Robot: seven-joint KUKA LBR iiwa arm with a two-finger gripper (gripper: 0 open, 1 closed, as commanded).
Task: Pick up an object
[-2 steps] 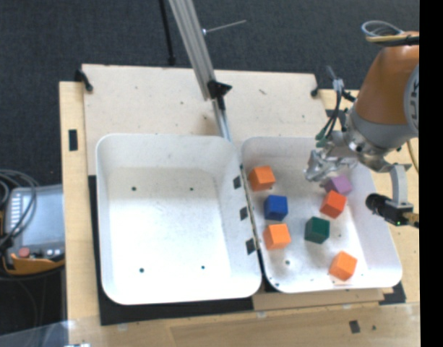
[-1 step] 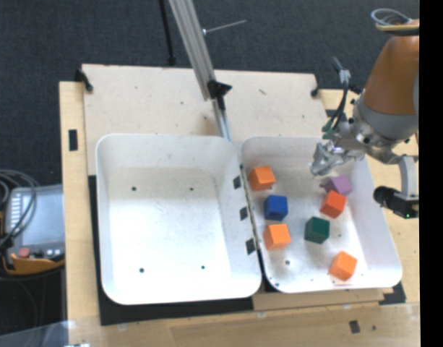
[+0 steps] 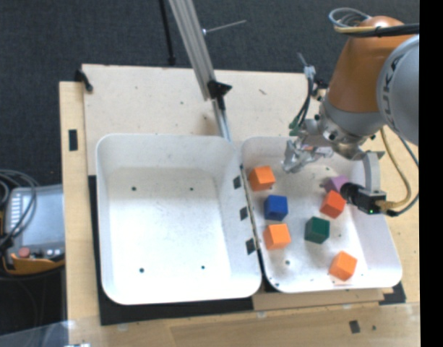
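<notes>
The right bin (image 3: 380, 266) holds several small blocks: an orange cube (image 3: 261, 178) at its upper left, a blue cube (image 3: 276, 207), an orange cube (image 3: 277, 235), a dark green cube (image 3: 317, 230), a red-orange cube (image 3: 332, 204), a purple piece (image 3: 337, 184) and an orange cube (image 3: 343, 265) near the front right. My gripper (image 3: 297, 157) hangs over the back of this bin, to the right of the upper orange cube and a little above it. Nothing shows between its fingers.
The left bin (image 3: 105, 194) lies beside the right one, with a dividing rim between them. A slanted metal pole (image 3: 196, 49) rises from the bench behind the bins. A grey device (image 3: 26, 230) with cables sits off the bench's left side.
</notes>
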